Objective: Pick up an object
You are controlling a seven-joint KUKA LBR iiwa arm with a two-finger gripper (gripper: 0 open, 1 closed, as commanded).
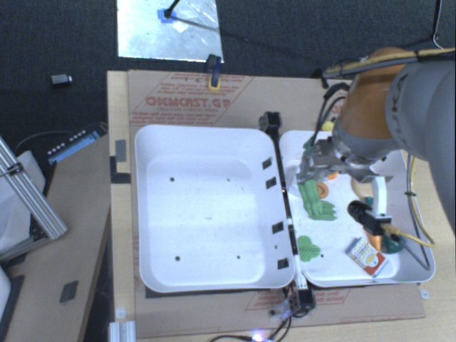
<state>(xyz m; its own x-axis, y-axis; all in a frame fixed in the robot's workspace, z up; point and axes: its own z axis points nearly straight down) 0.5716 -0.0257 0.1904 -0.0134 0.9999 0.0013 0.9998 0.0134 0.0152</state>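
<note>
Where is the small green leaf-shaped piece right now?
In the camera view, the small green leaf-shaped piece lies in the right bin, near its front left corner beside the divider, just below the larger green toy.

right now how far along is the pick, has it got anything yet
Done: the arm has reached into the right bin, with the gripper low over its left side. In hand: it sits just above the green toy, but I can't tell whether anything is between its fingers. Left: a clear grasp and lift; the green toy, the small green piece and the orange-and-white packet all lie on the bin floor.
</note>
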